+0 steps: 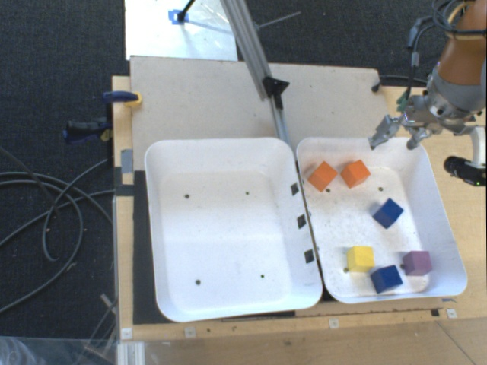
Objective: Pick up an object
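Observation:
The right bin (437, 204) holds several blocks. Two orange blocks (323, 176) (355, 173) lie side by side near its back left. A blue block (388, 213) sits mid-right, a yellow block (361, 258) lies toward the front, with another blue block (386, 277) and a purple block (417, 262) at the front right. My gripper (399, 134) hangs above the bin's back rim, open, its two fingers spread with nothing between them. It is up and to the right of the orange blocks.
The left bin (163, 226) sits beside the right one. A slanted metal pole (251, 44) with a black clamp crosses the board behind the bins. Cables lie on the dark floor at left.

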`<state>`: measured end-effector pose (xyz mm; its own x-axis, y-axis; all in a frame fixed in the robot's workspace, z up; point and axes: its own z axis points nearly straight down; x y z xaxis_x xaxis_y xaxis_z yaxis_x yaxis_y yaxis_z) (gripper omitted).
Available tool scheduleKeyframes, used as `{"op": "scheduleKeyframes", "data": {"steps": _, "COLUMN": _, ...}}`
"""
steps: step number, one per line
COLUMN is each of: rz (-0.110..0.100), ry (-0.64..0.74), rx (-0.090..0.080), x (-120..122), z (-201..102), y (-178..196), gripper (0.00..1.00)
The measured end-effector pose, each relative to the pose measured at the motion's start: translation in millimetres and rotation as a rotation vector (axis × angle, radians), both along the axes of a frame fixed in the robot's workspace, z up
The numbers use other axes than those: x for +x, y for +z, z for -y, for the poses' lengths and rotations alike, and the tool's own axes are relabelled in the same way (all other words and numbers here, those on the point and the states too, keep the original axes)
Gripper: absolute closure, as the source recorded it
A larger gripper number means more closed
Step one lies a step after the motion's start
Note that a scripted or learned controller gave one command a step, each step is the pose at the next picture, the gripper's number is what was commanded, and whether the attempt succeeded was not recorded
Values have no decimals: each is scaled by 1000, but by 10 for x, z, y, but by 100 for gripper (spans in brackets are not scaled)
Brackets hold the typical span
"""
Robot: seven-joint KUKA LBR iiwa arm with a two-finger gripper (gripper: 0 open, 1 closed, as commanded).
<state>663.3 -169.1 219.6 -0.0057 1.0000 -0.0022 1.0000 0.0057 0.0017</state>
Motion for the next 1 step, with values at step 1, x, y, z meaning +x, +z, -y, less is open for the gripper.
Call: {"op": "scheduleKeyframes", "data": {"steps": 1, "rz": -5, "ry": 1, "rx": 3, "x": -24, "z": -369, "y": -1331, "gripper": 0}}
